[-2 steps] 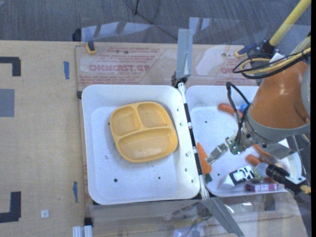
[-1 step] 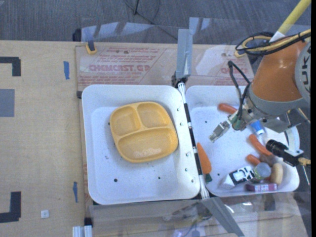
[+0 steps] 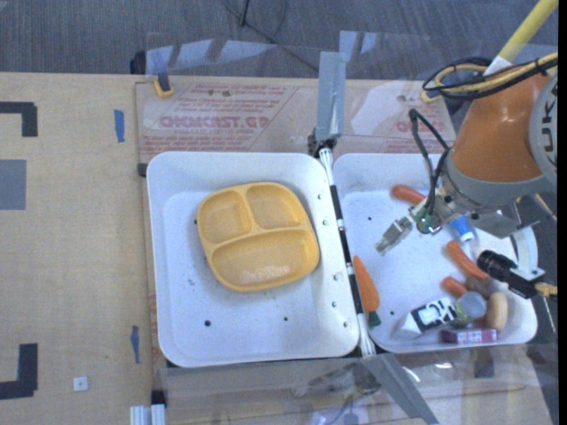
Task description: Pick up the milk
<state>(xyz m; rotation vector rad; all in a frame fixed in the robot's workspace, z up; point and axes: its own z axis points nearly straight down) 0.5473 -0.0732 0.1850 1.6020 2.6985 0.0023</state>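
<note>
Camera view — pincer (image 3: pixel 392 235) with fingers apart above right bin (image 3: pixel 376 180), milk (image 3: pixel 431 316) near carrot (image 3: pixel 367 288) — yellow plate (image 3: pixel 257 235) left

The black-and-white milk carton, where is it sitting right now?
The black-and-white milk carton lies on its side near the front edge of the right white bin, between the orange carrot and a purple box.

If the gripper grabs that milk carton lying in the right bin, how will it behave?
The milk carton lies on its side, so it probably won't tip. Its flat faces suggest it will slide, not roll. It looks small and probably light, and may nudge the neighbouring toy food crowded beside it.
</note>
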